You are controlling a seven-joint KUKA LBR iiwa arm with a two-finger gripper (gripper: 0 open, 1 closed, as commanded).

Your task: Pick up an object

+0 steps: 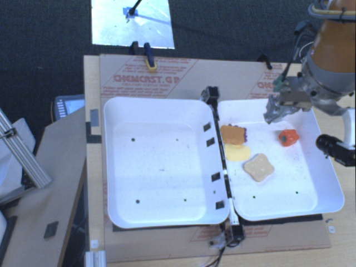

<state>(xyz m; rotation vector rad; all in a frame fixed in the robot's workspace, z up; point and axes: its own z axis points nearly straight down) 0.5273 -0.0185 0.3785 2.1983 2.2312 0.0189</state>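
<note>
Several small objects lie in the right bin: an orange-brown piece with a purple edge, a flat yellow piece, a tan toast-shaped piece and a small red-orange object. My gripper hangs over the back part of the right bin, up and left of the red-orange object and right of the orange-brown piece. I see nothing between its fingers.
The left bin sits beside the right one, joined by black clips along the shared wall. A black part juts in over the right bin's right rim. A shiny metal plate lies beyond the bench.
</note>
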